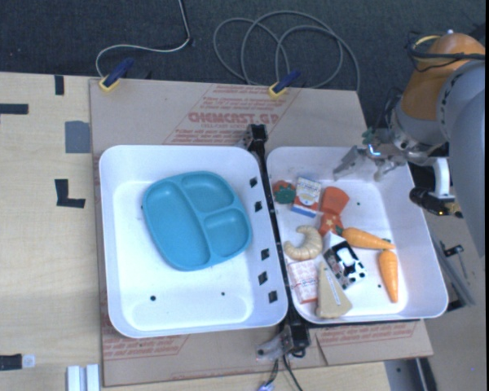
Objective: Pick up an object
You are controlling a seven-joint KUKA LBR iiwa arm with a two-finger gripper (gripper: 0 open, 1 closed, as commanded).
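My gripper (365,165) hangs over the far right corner of the right bin (416,218), open, with nothing between its spread fingers. Just below and left of it lie a red-orange toy (334,202) and a white packet (308,189). Further toward the front are a croissant (304,243), two carrots (367,238) (389,274), a black-and-white toy (345,263) and a tan wedge (334,298). None of them touches the gripper.
A blue divided plate (197,220) lies in the left bin (118,243). A small teal piece (284,192) sits by the divider between the bins. Cables (277,47) loop on the dark floor beyond the bench. The arm (440,96) comes in at the upper right.
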